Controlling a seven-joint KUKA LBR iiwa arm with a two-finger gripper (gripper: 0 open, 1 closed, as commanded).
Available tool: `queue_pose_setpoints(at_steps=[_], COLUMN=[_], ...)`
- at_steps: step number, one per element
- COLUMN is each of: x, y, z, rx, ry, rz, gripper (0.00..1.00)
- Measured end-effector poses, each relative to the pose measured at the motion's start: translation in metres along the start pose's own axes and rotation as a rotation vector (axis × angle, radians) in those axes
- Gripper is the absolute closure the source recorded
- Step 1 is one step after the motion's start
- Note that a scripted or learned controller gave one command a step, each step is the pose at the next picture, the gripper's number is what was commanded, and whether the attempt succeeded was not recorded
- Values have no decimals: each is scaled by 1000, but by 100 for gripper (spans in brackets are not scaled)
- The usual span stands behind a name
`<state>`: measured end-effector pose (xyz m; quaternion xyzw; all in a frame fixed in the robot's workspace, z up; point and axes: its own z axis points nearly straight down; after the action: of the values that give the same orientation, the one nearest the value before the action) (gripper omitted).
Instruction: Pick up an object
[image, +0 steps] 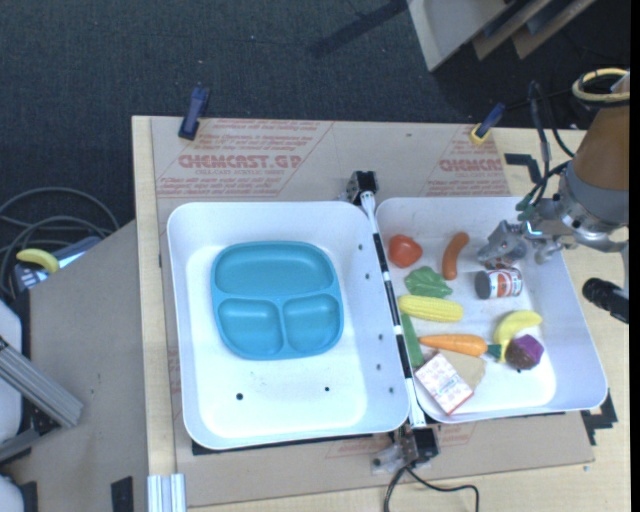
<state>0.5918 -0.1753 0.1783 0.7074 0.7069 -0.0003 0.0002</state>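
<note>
The right bin (590, 345) holds several toy foods. Among them are a red tomato (404, 250), a brown sausage (455, 255), a green pepper (428, 281) and a yellow corn cob (431, 309). An orange carrot (455, 345), a yellow banana (517, 323), a purple onion (525, 351) and a red-and-white box (443, 383) lie nearer the front. A small can (498, 284) lies on its side. My gripper (503, 250) hangs just above and behind the can, reaching in from the right. Nothing shows in its grasp.
The left bin (200, 400) holds a blue divided tray (277, 298). A black divider (385, 290) runs between the two bins. Blue clamps (193, 112) pin the cardboard sheet at the back. Cables lie at the far left.
</note>
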Motion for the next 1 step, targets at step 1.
queue_pose_setpoints(at_steps=[1], x=[54], y=[35], z=[93], rx=[-1], ry=[1], rz=[-1], gripper=[0])
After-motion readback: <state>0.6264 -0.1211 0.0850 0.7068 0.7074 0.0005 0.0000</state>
